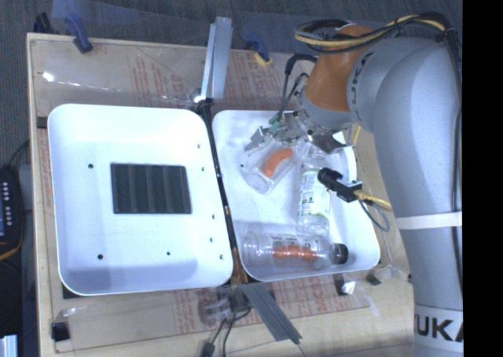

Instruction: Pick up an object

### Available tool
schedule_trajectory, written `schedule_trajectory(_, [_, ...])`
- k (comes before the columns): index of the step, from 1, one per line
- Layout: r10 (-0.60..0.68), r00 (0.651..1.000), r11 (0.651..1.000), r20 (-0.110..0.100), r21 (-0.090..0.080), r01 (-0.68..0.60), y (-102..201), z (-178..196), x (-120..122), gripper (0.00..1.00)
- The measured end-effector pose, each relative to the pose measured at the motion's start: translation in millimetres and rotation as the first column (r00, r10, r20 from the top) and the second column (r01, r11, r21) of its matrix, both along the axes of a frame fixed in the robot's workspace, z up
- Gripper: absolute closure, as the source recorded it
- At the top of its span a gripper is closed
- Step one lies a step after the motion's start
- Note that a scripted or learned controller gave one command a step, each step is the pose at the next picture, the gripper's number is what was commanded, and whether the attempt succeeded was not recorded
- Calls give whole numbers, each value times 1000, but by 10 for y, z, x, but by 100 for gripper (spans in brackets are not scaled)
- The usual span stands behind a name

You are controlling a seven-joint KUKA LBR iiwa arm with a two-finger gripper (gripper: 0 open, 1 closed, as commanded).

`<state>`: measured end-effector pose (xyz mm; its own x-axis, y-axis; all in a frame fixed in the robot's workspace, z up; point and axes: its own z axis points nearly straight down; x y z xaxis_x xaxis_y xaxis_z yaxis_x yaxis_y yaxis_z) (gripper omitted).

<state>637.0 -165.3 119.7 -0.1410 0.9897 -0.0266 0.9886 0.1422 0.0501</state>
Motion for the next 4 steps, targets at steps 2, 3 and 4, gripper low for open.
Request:
schedule_trajectory(2, [156,988,988,-3,-6,-156,-27,-3,-68,0])
schedule_trajectory(3, [234,972,972,-4,-3,-234,-88,-6,-90,0])
schedule_trajectory(4, [266,964,964,-6,-9,-266,-37,-10,-26,0])
